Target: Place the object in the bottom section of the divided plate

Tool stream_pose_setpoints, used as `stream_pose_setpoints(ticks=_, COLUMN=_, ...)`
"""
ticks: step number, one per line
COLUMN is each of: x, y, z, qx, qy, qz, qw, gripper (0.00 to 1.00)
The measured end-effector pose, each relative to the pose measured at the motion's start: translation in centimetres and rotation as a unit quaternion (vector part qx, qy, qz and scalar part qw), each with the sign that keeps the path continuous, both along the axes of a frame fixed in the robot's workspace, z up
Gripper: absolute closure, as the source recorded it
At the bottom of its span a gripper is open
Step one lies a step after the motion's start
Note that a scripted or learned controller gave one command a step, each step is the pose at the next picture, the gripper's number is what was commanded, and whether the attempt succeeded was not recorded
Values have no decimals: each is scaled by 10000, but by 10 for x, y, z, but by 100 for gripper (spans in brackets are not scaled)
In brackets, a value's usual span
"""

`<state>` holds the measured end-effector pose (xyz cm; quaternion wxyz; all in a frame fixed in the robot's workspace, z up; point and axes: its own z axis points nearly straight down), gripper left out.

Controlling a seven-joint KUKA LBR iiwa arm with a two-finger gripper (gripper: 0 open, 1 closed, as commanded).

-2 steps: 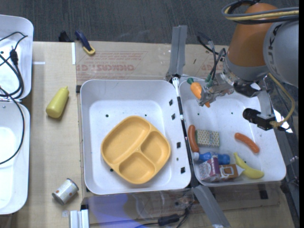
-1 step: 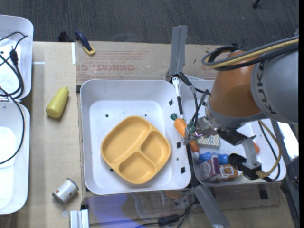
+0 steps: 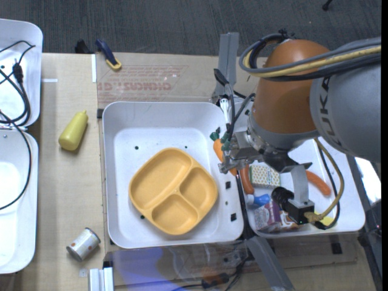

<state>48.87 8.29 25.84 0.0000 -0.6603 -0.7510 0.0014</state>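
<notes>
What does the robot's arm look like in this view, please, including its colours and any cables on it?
The arm is grey, with a rounded orange band above the wrist. Black and yellow cables loop over the orange part, and another yellow cable curves down its lower side.

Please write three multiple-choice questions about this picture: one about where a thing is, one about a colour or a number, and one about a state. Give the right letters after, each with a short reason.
1. Where does the divided plate lie?
A. In the left white bin
B. In the right white bin
C. On the bare bench

2. How many sections does the divided plate have?
A. Two
B. Three
C. Four

3. In what state are the plate's sections?
A. All hold food
B. One holds a can
C. All are bare

Answers:
1. A: the plate rests on the floor of the left white bin, while the arm works over the right white bin.
2. B: two ridges split it into one large section and two smaller ones.
3. C: only yellow plastic shows inside each section; the small can lies on the bench outside the bins.
</notes>
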Motion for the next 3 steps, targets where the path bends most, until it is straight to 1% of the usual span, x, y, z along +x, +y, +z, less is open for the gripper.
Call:
stream_pose_setpoints(ticks=1, x=43, y=67, z=-27, qx=-3, qy=8, qz=609, qw=9981, gripper=100)
stream_pose_setpoints(ticks=2, x=44, y=67, z=-27, qx=-4, qy=8, qz=608, qw=9981, gripper=0)
stream_pose_setpoints(ticks=3, x=28, y=114, z=15, qx=-3, qy=4, qz=613, qw=9981, gripper=0)
